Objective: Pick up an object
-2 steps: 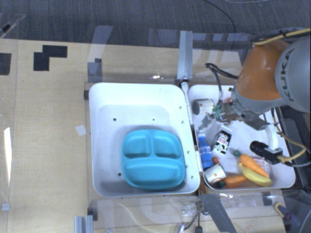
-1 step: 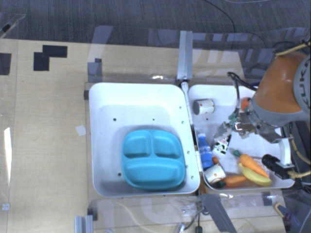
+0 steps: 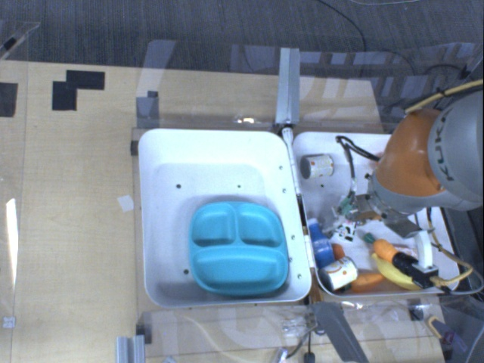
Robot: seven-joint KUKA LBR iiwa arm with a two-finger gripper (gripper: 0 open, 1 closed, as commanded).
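Observation:
The right bin (image 3: 333, 144) holds a heap of small things. A silver cylinder (image 3: 317, 165) lies near its back left. A blue item (image 3: 318, 243) sits by the left wall, with a white and yellow piece (image 3: 341, 273) in front of it. An orange carrot-like piece (image 3: 368, 281), a yellow banana (image 3: 399, 273) and another orange piece (image 3: 386, 249) lie along the front. My gripper (image 3: 351, 215) reaches down into the middle of this bin, just above the heap. The arm's orange band (image 3: 404, 161) and grey body hide the bin's right part.
The left bin (image 3: 162, 157) bears a blue three-compartment tray (image 3: 238, 246) in its front half. A metal post (image 3: 287, 89) stands behind the wall between the bins. Black cables (image 3: 355, 153) run over the right bin's back.

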